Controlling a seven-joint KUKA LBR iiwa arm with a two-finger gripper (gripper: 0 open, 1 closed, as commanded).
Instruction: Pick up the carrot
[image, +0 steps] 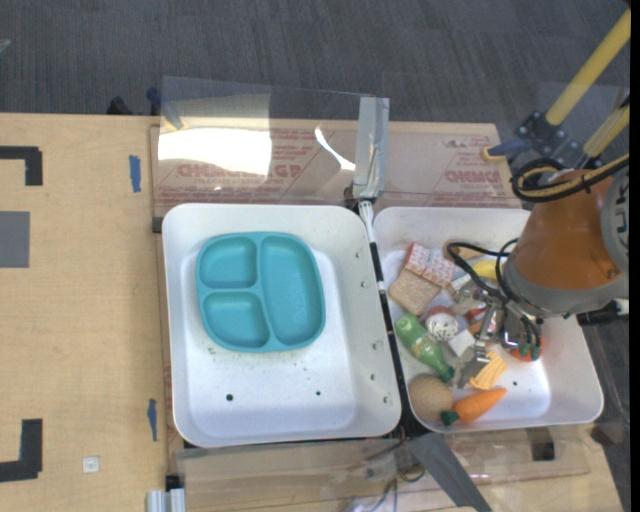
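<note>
Nearest the front rim of the right bin (575, 405) lies one carrot (478, 404), beside a tan potato (430, 394). From the right, the arm bends down, its end effector (487, 345) low among crowded toy foods; its opening cannot be told. One teal divided plate (262, 291) sits in the left bin (190, 400).

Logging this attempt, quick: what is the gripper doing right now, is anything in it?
Gripper: above the right bin's clutter, state cannot be told; the carrot lies apart in the bin, not held.

One fixed camera looks down at a slant on both white bins (190, 300), arm (565, 245) entering from right.
</note>
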